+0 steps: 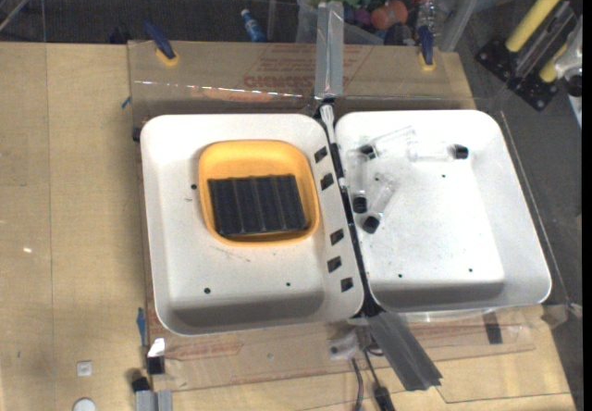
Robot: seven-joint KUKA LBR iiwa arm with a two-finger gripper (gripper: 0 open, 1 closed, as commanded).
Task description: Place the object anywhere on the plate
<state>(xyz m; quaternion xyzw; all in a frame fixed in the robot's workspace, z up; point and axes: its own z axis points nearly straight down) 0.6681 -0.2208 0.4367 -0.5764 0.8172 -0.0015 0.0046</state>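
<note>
Two white bins [166, 215] sit before us: the yellow plate [257, 156] with a dark ridged block [257, 204] left, clear plastic objects [412, 152] near the right bin's [518, 242] far edge. We fear transparent pieces slipping any grasp.

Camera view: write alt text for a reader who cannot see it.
Two shallow white bins sit side by side on a wooden bench, seen from above at a slant. The left bin holds an orange plate with a dark ribbed rectangular object lying on it. The right bin holds a few small clear items with black ends, too small to identify.
</note>
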